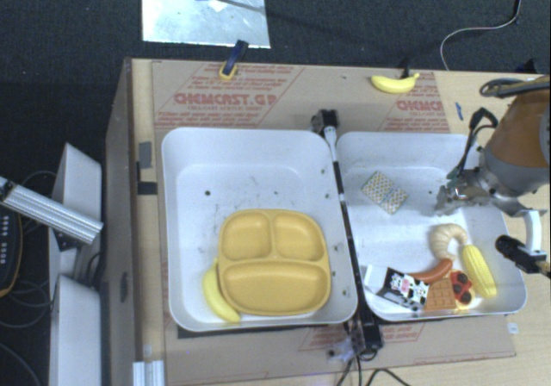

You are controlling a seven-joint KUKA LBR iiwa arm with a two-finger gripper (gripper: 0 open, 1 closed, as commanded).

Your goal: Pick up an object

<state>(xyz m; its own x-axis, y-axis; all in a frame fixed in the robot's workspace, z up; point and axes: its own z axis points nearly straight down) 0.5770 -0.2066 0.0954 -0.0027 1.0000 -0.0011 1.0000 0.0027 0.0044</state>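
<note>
Corn cob (479,267), long axis near-vertical

Corn cob (478,267), sausage (431,270), patterned card (384,191), right bin (405,148)

Divided tray (274,270) is set in the left bin (185,203), w/ a banana (218,296) tucked at its front-left edge. In the right bin (413,160), a small pad (384,192) is placed toward the back; toy foods (448,272) are piled front-right.
</note>
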